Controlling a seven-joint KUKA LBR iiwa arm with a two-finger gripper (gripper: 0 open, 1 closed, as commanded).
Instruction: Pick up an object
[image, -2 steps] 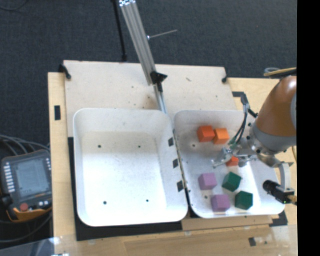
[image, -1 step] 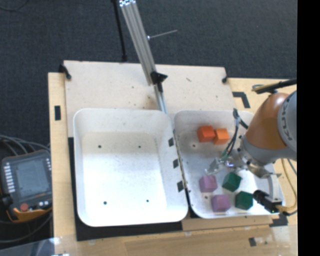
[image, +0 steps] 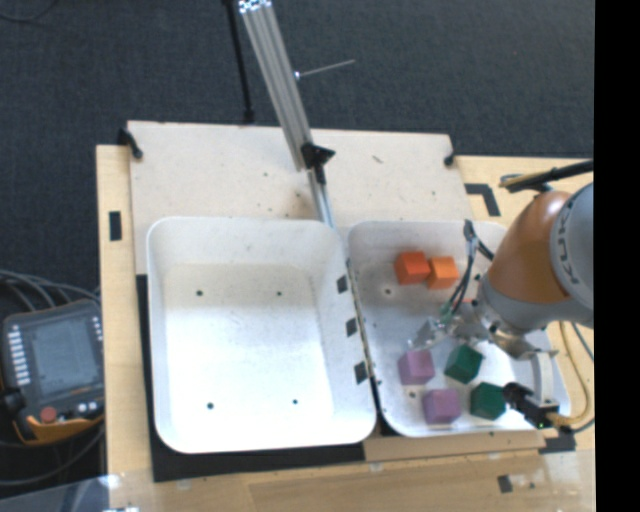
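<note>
- On the right side of the frame, the right bin (image: 400, 425) holds six small blocks, all of them loose on its white floor.
- Two orange blocks sit in the upper part of this bin: a darker orange block (image: 410, 267) and a lighter orange block (image: 443, 271), touching each other side by side.
- Two purple blocks are lower: the upper purple block (image: 417, 366) near the bin's middle, and the lower purple block (image: 441, 405) close to the bottom wall.
- Two dark green blocks lie to the right of the purple ones: the upper green block (image: 463, 364) is tilted like a diamond, and the lower green block (image: 487, 401) is just beside the lower purple block.
- The hand (image: 450, 325) is above the middle of the bin, near the upper green block; I cannot tell if it is released or clenched.
- The grey arm (image: 540, 265) with the orange band comes from the right edge.
- The left bin (image: 160, 330) stands beside it on the surface (image: 115, 300).
</note>
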